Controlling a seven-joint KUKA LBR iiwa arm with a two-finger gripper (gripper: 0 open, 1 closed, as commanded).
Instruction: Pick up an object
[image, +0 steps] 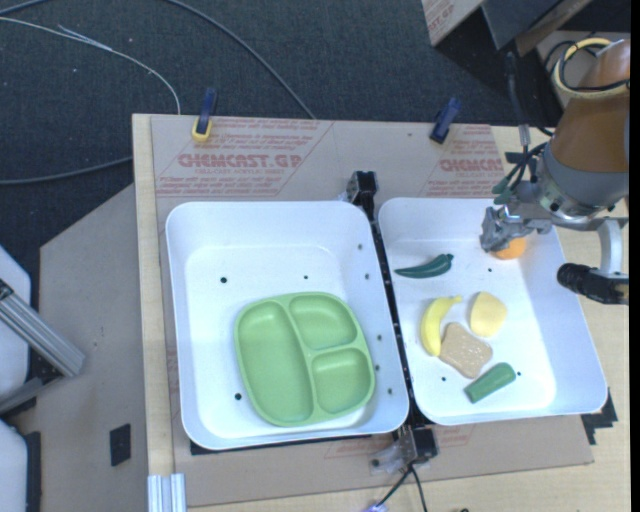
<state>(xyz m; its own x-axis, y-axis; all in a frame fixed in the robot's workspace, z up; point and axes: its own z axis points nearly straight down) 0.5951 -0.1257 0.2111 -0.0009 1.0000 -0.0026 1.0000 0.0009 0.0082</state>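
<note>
The right bin (560, 350) holds several toy foods. A dark green pepper (425, 266) lies near its left wall. Below it are a yellow banana (436, 320), a pale yellow round piece (488, 313), a tan slice (465, 351) and a green block (490, 382). An orange piece (512, 249) sits at the bin's back, half hidden under my gripper (500, 232). The gripper hangs low right over that orange piece, with the arm's wrist coming in from the right.
The left bin (200, 250) carries a green divided plate (305, 355) toward its front. Black clips (362, 186) join the bins at the middle seam. Blue clamps (445, 118) hold the cardboard base at the back. A black arm part (590, 280) overhangs the right bin's right edge.
</note>
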